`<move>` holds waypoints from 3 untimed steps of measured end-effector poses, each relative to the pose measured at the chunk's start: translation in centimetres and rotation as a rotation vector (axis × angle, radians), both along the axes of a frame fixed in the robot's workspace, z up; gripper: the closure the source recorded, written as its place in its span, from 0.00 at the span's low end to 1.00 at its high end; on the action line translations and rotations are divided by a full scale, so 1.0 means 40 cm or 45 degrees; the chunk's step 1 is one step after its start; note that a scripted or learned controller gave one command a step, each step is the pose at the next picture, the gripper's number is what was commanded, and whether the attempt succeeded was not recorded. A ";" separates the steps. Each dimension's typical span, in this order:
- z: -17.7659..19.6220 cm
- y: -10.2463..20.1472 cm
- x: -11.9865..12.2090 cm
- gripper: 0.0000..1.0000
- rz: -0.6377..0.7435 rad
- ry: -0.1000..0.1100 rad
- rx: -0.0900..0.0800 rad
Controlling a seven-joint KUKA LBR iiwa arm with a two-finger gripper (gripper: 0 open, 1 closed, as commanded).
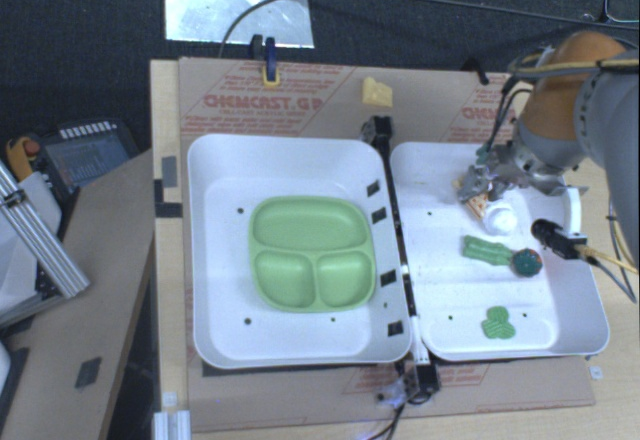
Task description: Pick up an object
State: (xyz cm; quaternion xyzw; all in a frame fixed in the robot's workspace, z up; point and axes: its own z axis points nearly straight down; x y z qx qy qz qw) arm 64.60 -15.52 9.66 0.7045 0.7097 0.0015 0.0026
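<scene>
In the right bin (pixel 570 328) lie a white ball-like object (pixel 499 220), a green handled toy with a dark teal round head (pixel 500 255) and a small green ridged piece (pixel 498 324). A tan object (pixel 474 190) lies at the back of that bin, right under my gripper (pixel 483 182). The gripper hangs low over the tan object and the white one, reaching in from the right. The arm's grey and orange wrist (pixel 560 108) stands above it.
The left bin (pixel 215 168) holds a light green divided tray (pixel 308 252). A black divider with clips (pixel 392 228) runs between the bins. A yellow foam piece (pixel 377 91) lies on the cardboard behind them. Cables hang near the right bin's right edge.
</scene>
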 end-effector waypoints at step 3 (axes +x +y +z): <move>0.382 0.018 0.011 1.00 -0.001 -0.004 0.000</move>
